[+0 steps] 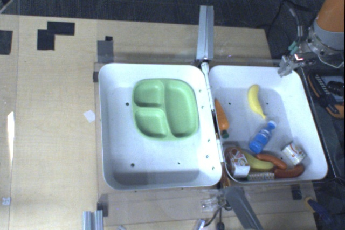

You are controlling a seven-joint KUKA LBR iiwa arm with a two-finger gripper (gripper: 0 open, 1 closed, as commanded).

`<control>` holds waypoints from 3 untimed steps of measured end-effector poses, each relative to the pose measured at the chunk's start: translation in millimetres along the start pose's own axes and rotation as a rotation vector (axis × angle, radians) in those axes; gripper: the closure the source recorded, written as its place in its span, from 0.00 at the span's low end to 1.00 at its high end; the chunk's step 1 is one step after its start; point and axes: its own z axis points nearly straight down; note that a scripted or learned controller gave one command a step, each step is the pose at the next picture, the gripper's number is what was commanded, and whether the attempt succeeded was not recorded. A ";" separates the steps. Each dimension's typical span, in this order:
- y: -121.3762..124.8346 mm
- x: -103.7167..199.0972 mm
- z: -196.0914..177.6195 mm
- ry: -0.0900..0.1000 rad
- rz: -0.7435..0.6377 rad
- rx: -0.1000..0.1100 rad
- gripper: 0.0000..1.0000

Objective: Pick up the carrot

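**Carrot at left wall of right bin; arm off at far right**

Clutter along right bin's [318,161] near edge: sausage [280,169], small can [292,153], packaged snack [237,161]. Blue bottle [262,138] just beyond, tilted. Carrot [220,117] lies lengthwise against the bin's left wall, untouched. Banana [256,100] farther back, mid-bin. Left bin [116,169] holds green divided tray [164,107]. Gripper [287,63] over far right corner, well apart from carrot; open or closed, cannot tell.
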 end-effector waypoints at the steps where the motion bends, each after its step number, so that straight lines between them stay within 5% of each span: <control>1: 2.5 0.5 -12.7 -0.004 -0.004 -0.007 1.00; 2: 2.2 -7.5 104.1 0.000 -0.237 -0.002 1.00; 3: 4.8 1.9 3.9 -0.002 -0.337 -0.003 1.00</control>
